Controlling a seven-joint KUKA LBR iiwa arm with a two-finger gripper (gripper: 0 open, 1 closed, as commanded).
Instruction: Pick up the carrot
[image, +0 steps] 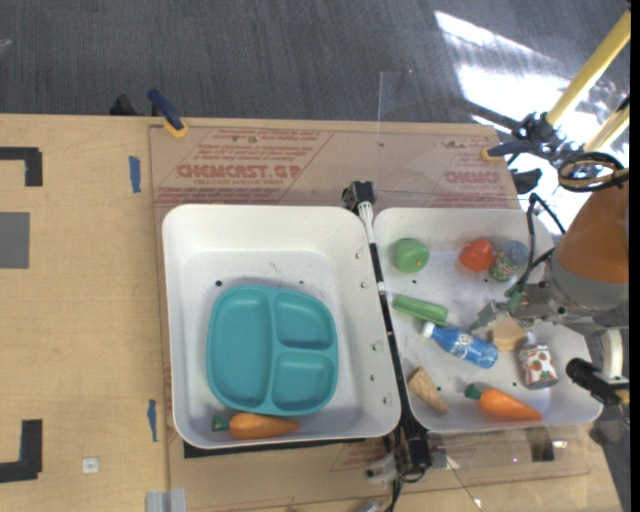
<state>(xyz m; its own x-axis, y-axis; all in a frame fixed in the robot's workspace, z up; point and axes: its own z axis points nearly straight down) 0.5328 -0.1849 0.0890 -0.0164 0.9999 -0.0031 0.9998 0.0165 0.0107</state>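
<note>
My end effector (508, 312) sits low over the right bin (455, 225), just right of the blue bottle (466, 347) and beside a small tan block (510, 334). From this slant I cannot tell its state, and I see nothing gripped in it.

Two carrots are in play. The nearer carrot (505, 403) lies on the right bin's floor, below my end effector in the camera view, toward the bin's near rim, past the tan block and left of a small patterned box (538, 366). Its long axis runs nearly left to right, green top at the left, tip pointing right and slightly down. The far carrot (258, 425) rests in the left bin (190, 300), against the near edge of the teal tray (270, 350), well apart from me.

I judge the nearer one the sensible target: a short move toward the near rim, with the grip set across its long axis.
</note>
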